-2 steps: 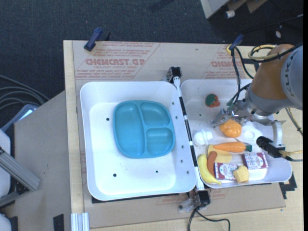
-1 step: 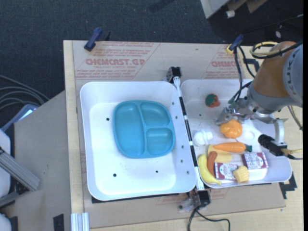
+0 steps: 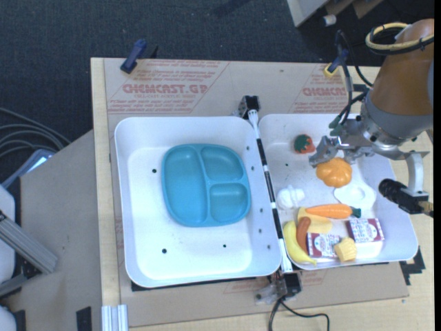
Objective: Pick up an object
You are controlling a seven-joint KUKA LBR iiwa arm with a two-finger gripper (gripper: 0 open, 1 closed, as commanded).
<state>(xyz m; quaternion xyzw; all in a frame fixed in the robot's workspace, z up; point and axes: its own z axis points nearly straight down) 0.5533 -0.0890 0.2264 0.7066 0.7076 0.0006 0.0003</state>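
Note:
The right bin (image 3: 406, 243) holds toy food: an orange fruit (image 3: 334, 173), a small red strawberry (image 3: 303, 143), a carrot (image 3: 329, 212), a banana (image 3: 294, 243), a white piece (image 3: 289, 198), a fried egg (image 3: 356, 196), two small cartons (image 3: 365, 230) and a yellow corn piece (image 3: 346, 249). My gripper (image 3: 331, 150) hangs low over the bin's back half, just above the orange fruit and right of the strawberry. Its metal fingers point down toward the fruit. Nothing shows between them.
The left bin (image 3: 134, 185) holds a blue divided plate (image 3: 205, 183). A black clamp (image 3: 249, 105) sits at the back of the divider between the bins. Blue clips (image 3: 132, 55) hold the cardboard base. The arm's grey and orange body (image 3: 403, 81) fills the upper right.

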